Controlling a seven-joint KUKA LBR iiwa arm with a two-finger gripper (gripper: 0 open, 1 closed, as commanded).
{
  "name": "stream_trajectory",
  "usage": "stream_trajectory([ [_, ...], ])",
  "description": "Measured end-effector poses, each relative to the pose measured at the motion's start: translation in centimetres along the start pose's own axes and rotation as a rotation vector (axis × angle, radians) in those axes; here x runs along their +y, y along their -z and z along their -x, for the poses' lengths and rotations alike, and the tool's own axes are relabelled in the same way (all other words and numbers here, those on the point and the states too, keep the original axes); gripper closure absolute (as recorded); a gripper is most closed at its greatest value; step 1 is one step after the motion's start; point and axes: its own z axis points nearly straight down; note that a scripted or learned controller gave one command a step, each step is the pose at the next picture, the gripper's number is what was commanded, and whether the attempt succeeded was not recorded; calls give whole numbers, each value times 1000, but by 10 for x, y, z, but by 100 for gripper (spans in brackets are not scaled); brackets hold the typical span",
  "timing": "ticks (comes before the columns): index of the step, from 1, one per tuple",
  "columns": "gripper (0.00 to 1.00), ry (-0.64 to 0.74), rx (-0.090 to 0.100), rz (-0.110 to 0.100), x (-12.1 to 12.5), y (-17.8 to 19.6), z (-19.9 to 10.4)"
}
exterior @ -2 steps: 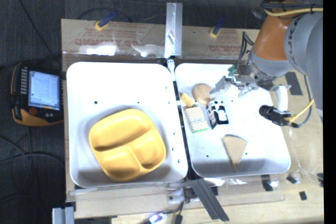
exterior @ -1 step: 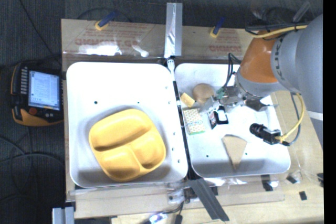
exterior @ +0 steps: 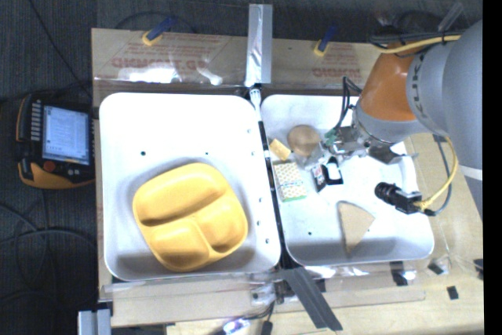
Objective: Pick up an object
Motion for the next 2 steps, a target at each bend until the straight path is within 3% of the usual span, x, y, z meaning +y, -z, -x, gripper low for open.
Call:
stream_trajectory([
  [1, 100, -53, -4, 0, 26, 111, 0],
  [2, 100, -299, -5, -1, 49, 167, -33],
])
